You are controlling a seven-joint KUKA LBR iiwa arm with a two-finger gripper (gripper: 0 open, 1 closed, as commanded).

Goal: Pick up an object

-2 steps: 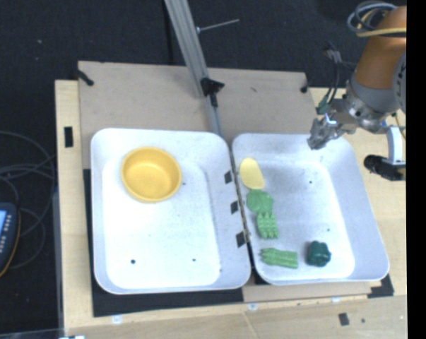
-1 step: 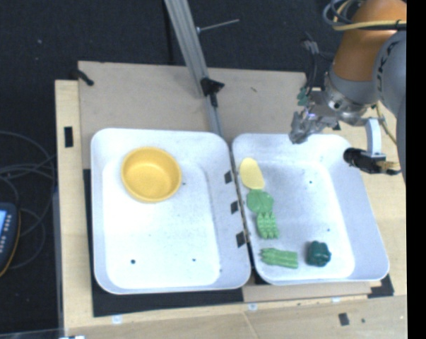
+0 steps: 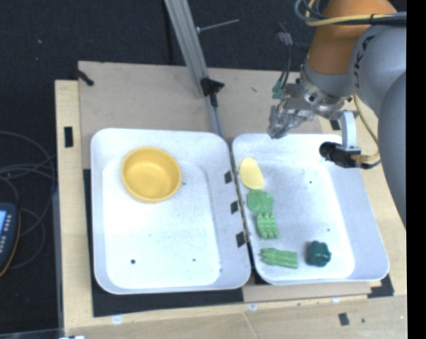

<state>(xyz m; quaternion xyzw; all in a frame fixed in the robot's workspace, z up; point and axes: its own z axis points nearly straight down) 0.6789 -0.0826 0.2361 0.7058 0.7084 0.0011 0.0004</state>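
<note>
My gripper [image 3: 278,128] hangs over the far left corner of the right bin [image 3: 340,189], above its rim, with nothing seen between its fingers. In that bin a pale yellow piece [image 3: 251,174] lies near the left wall. Below it sit a green leafy piece [image 3: 260,203] and a green ridged block [image 3: 267,225]. A green long piece [image 3: 279,258] and a dark green round piece [image 3: 317,253] lie near the front wall. All of them lie well in front of the gripper.
The left bin [image 3: 163,260] holds a yellow bowl [image 3: 151,174] at its far left. A grey metal post [image 3: 191,48] rises slanting behind the bins, close to the left of the gripper. The bins' inner walls meet at the middle.
</note>
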